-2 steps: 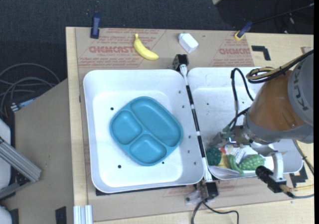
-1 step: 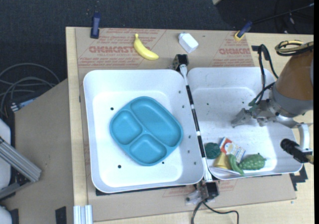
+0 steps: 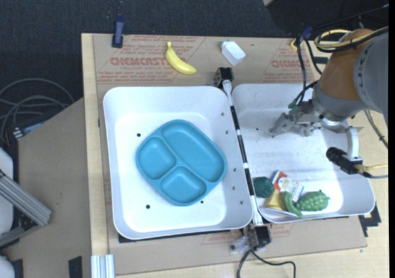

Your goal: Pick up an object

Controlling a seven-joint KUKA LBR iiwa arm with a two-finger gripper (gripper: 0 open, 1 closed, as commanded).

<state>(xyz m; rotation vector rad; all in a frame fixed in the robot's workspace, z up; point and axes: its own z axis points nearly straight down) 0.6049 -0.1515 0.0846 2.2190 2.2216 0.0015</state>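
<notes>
Nothing lifted yet: gripper hangs over bare bin floor, objects lie nearer the corner

Plainly the pick has not happened. From where I stand the grey arm with its orange band reaches in from the right over the right-hand shallow white bin point(image 3: 259, 94), and its two-finger gripper point(image 3: 290, 123) sits low above the bare middle of that bin's floor. Its prongs look splayed outward, and I see nothing between them. Whether the tips touch the floor I cannot tell.

What could be picked lies in a small heap in the near corner of the same bin: a knobbly green toy like a bunch of grapes point(image 3: 313, 201), a small red-and-white packet point(image 3: 284, 183) just beside it, a dark green lump point(image 3: 262, 186) against the divider, and a yellow piece point(image 3: 278, 202) tucked among them. That heap is well apart from the gripper, nearer the front edge of the counter.

The left-hand white bin point(image 3: 117, 147) holds a blue three-compartment plastic tray point(image 3: 179, 161). Beyond the bins, on the brown cardboard sheet point(image 3: 99, 73), rest a yellow toy banana point(image 3: 179, 62) and a small white block point(image 3: 233, 52).

So I would judge the whole job as still ahead: move over a target, come down, close, lift.
</notes>
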